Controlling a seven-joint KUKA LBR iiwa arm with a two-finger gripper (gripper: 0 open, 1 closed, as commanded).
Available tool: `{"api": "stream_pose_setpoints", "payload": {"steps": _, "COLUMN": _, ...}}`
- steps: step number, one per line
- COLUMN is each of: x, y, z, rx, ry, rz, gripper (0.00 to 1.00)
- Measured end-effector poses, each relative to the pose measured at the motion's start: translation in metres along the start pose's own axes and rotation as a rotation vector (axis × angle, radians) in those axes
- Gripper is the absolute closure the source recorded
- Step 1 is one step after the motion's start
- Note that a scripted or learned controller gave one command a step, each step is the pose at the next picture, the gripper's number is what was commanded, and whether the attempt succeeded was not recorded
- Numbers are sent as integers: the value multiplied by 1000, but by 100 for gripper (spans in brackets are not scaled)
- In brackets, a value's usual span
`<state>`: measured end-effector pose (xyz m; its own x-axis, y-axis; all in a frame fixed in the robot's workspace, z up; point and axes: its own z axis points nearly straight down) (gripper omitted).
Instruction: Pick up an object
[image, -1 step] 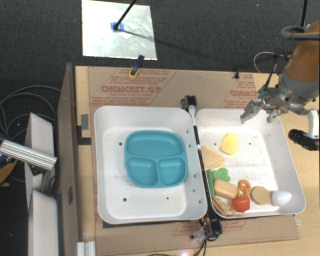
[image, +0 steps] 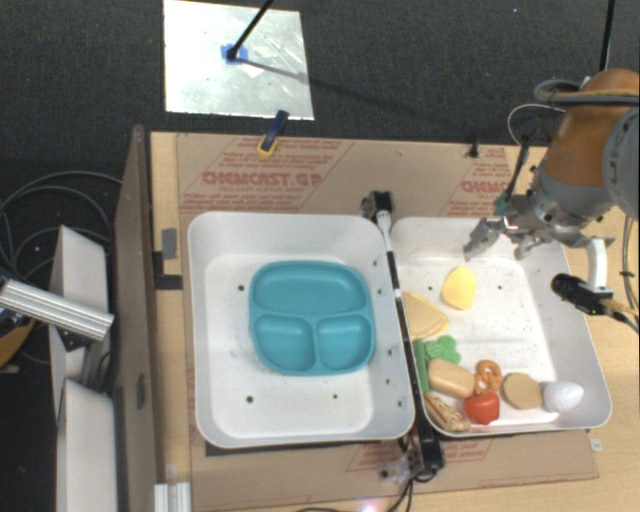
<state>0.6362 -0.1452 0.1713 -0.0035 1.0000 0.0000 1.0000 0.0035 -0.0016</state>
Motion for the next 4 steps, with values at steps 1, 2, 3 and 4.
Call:
{"api": "stream_pose_setpoints", "payload": {"steps": 1, "x": 12, "y": -11, "z": 91, "rx": 1, "ry": 2, "rz": 1, "gripper": 0}}
{"api": "stream_pose_setpoints", "payload": {"steps": 2, "x": 11, "y": -8, "z": 75, "rx": -7, "ry": 0, "rz": 0, "gripper": 100}}
{"api": "stream_pose_setpoints", "payload": {"steps": 3, "x": 11, "y": -8, "z": 76, "rx": -7, "ry": 0, "rz": 0, "gripper": 0}}
{"api": "stream_pose_setpoints", "payload": {"steps": 4, "x": 7, "y": -36, "z": 88, "rx": 1, "ry": 0, "rz": 3, "gripper": 0}}
